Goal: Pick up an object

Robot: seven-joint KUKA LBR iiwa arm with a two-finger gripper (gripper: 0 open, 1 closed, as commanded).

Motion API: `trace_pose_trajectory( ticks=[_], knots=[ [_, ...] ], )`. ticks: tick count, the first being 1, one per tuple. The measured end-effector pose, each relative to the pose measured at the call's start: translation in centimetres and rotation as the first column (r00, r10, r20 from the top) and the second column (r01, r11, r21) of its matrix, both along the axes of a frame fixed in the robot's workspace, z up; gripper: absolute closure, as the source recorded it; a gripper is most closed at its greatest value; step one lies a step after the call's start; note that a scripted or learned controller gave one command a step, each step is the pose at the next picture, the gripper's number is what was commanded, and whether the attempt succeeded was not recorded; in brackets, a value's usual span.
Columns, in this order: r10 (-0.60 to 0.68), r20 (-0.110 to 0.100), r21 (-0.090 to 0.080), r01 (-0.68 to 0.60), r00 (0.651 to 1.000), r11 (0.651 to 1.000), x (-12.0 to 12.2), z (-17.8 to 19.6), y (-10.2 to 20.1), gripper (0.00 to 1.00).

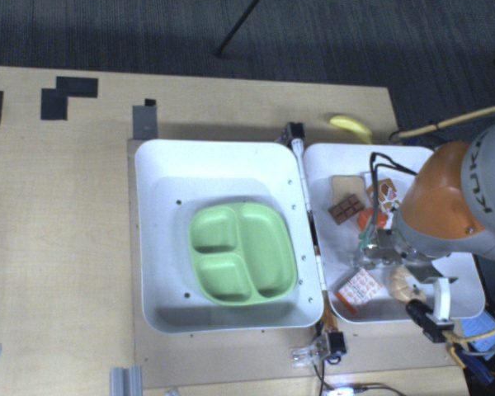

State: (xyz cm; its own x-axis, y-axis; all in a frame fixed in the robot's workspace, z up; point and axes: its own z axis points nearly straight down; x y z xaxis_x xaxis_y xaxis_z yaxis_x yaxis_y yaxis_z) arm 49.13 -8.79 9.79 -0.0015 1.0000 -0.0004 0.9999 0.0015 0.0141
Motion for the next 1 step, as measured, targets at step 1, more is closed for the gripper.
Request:
trace_pose_trajectory(
  ticks=[1],
  knots=[
    [0.005, -0.01, 0.003, -0.005, 1.0, 1.0, 3.72, 8.73, 9.04, 1.0]
  ],
)
